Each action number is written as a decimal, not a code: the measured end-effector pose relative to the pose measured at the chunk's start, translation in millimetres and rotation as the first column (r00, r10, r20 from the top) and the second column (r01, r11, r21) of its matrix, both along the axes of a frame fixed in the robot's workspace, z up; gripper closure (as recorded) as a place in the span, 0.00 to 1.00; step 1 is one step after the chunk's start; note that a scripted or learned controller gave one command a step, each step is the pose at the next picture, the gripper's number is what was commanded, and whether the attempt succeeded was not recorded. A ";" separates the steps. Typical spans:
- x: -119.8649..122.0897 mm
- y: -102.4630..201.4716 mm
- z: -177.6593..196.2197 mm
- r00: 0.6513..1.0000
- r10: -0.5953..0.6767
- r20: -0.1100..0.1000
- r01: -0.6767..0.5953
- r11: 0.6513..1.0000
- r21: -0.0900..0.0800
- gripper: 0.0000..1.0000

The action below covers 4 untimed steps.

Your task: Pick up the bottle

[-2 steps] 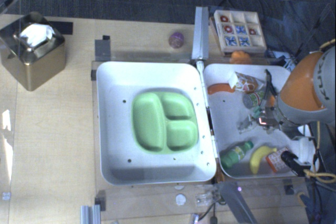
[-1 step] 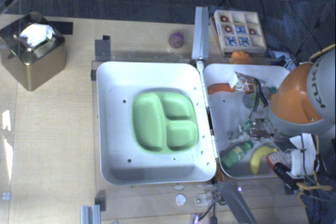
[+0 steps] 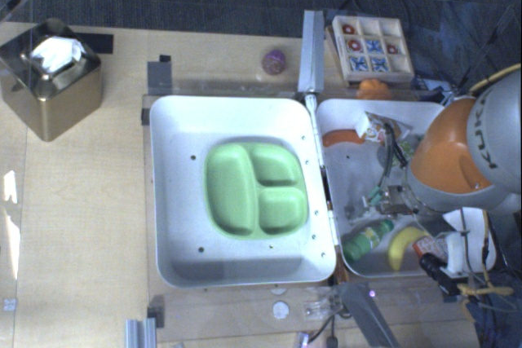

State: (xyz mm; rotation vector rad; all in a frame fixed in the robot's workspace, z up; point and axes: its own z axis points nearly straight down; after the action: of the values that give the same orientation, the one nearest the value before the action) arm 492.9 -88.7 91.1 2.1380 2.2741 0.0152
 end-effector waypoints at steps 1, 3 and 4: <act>3.5 0.1 12.8 1.000 0.002 0.010 -0.002 1.000 -0.002 1.00; 83.0 27.4 94.9 1.000 -0.003 -0.016 0.003 1.000 0.006 0.00; 22.8 2.5 34.2 0.991 0.129 -0.018 -0.129 0.992 0.006 0.00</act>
State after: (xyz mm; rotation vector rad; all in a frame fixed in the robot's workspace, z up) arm 515.7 -86.2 125.3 1.9979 2.4215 0.0030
